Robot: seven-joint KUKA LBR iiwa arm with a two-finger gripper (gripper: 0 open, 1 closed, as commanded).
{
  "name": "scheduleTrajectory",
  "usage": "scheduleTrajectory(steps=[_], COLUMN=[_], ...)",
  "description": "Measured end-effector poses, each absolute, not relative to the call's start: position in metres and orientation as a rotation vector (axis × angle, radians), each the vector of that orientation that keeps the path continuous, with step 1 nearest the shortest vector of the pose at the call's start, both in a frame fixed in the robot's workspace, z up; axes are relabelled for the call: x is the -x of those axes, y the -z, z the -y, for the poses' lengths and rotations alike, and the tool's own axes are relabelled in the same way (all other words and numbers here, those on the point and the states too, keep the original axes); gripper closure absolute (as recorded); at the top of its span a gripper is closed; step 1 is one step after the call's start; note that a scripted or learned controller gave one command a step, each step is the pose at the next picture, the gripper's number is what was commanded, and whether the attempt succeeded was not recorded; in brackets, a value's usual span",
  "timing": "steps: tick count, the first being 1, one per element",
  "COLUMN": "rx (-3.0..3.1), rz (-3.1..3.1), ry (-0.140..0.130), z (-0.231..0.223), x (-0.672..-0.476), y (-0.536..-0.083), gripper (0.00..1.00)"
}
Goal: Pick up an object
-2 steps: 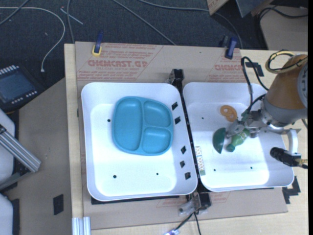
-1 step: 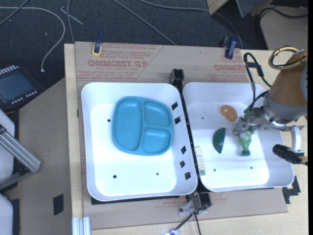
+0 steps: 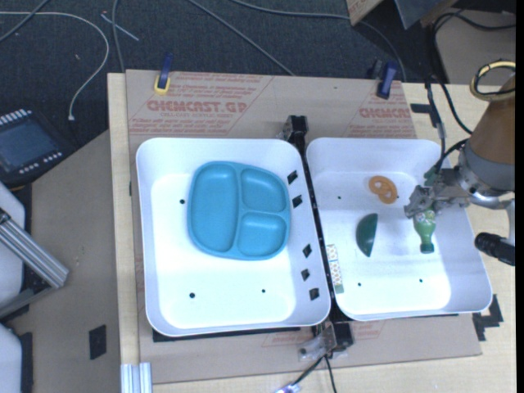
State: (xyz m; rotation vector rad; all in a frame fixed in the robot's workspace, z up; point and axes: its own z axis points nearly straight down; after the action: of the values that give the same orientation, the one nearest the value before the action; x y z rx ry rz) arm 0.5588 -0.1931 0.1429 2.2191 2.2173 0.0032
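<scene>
While the gripper (image 3: pixel 425 211) hangs just above the green bottle (image 3: pixel 426 237), jaw state unclear, closing off-centre could knock it aside, toward the green wedge (image 3: pixel 367 234) beside it.

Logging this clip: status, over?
Gripper low in right bin, directly over green bottle-shaped toy; grasp unconfirmed. Dark green piece and orange pretzel lie apart, left of it.

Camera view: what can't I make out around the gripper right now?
- Gripper: too small and cluttered to tell how its fingers stand, or whether it touches the green bottle below it.
- Arm: cut off by the right edge.
- Pretzel: small, detail blurred.
- Dark green piece: shape unclear; can't say what it is.
- Right bin: the floor under the gripper is hidden by it.
</scene>
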Motion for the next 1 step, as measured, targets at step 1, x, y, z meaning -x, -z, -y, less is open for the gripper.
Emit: scheduleTrajectory(steps=[1], rx=[-2.215], rz=[-2.219], ry=[-0.006], z=[0.1834], x=[-0.5639], y=[-0.1994], gripper=[1.00])
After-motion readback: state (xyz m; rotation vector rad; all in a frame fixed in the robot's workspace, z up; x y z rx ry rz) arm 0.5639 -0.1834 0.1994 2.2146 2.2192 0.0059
